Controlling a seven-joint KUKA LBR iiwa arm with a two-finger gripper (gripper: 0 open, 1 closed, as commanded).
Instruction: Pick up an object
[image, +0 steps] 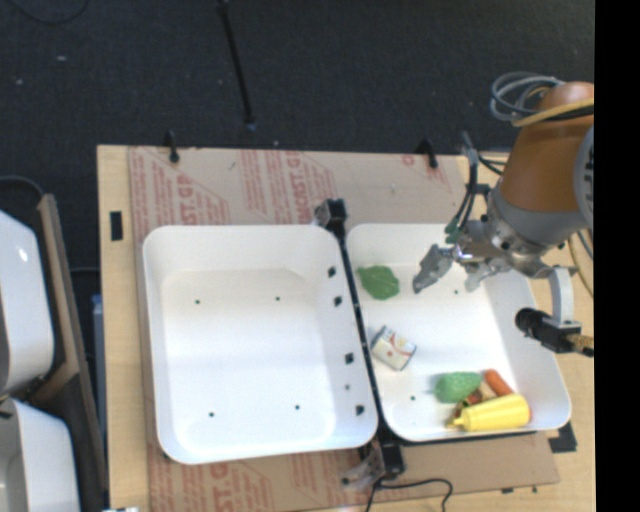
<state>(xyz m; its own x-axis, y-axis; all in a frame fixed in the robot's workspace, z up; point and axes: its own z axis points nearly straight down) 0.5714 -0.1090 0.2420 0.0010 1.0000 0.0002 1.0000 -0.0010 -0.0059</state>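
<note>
Gripper (452, 272) hangs over the right bin (520, 330), in that bin's upper half, its two grey fingers (432, 268) spread apart with nothing between them. Toward nine o'clock from the fingertips, near but not touching, a crumpled green object (379, 281) lies on the bin floor close to the dark divider (350, 310) where the two bins meet. Toward seven o'clock from the gripper, farther off, a small white carton with a red mark (393, 349) rests tilted on the floor. At the bin's six o'clock corner a cluster sits together: a second green lump (458, 385), an orange carrot-like piece (497, 382) just beside it toward three o'clock, and a yellow bottle-shaped toy (492, 414) lying on its side against them toward the rim. Above the gripper the arm's orange band (545, 150) rises toward one o'clock, with grey cables looped over it. At nine o'clock of everything lies the left bin (250, 340), and both bins rest on a cardboard-covered bench (230, 185).
</note>
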